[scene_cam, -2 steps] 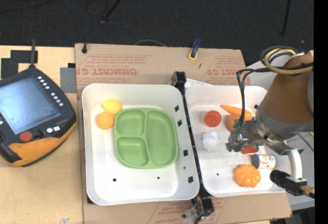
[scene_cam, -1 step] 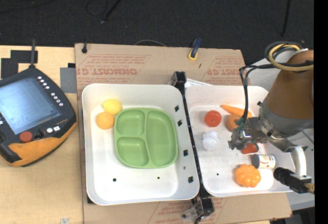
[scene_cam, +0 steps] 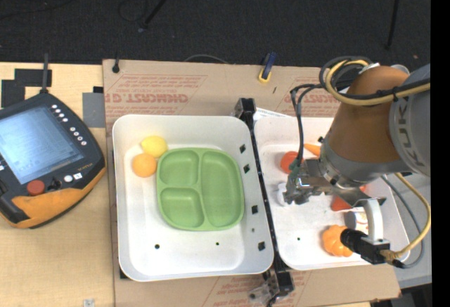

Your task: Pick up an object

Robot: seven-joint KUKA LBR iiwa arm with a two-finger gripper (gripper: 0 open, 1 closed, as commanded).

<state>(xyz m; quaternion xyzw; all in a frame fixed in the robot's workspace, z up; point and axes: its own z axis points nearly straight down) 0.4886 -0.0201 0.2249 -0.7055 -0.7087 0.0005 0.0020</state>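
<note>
Pendant (scene_cam: 42, 154) with a screen lies at the far left of the bench (scene_cam: 70, 249), away from the work. In the left bin (scene_cam: 133, 249), a green divided plate (scene_cam: 199, 188) lies flat, with a yellow ball (scene_cam: 154, 145) and an orange ball (scene_cam: 144, 165) touching its corner. Over the right bin (scene_cam: 302, 256), the claw (scene_cam: 299, 190) hangs low beside a red-orange piece (scene_cam: 290, 160), probably its target; whether it is wide or narrow I cannot tell. An orange toy (scene_cam: 336, 240) lies near the front wall.

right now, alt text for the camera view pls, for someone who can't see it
A grey and orange robot arm reaches from the right into the right white bin, its gripper low among orange items. The left white bin holds a green divided tray, with a yellow ball and an orange ball beside it.
</note>
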